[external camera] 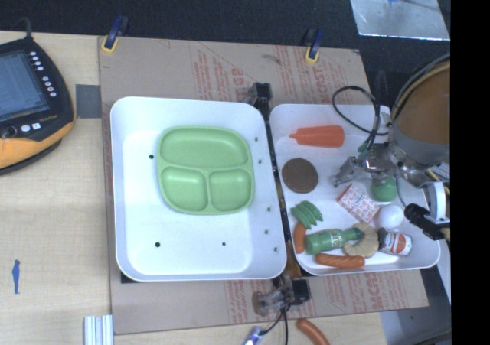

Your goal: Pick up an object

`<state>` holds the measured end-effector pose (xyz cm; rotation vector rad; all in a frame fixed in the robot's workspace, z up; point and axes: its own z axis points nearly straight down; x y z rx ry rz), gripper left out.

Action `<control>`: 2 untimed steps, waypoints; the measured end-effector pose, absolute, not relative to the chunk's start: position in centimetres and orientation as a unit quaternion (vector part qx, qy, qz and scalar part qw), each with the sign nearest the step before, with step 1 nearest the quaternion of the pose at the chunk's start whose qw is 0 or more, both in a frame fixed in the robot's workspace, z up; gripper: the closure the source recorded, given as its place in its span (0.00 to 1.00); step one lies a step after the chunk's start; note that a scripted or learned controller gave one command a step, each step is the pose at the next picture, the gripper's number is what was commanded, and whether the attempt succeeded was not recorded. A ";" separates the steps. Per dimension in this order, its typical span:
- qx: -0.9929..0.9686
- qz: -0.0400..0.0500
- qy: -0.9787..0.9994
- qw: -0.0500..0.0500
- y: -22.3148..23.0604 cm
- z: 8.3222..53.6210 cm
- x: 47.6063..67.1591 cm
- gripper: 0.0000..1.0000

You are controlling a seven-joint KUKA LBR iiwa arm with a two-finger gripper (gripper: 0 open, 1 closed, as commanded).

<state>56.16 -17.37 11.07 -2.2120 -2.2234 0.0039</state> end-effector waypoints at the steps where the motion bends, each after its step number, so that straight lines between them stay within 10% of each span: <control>1: -0.703 0.003 -0.711 0.002 -17.5 12.1 56.2 1.00; 2: -0.703 0.003 -0.711 0.002 -17.5 12.1 56.2 0.00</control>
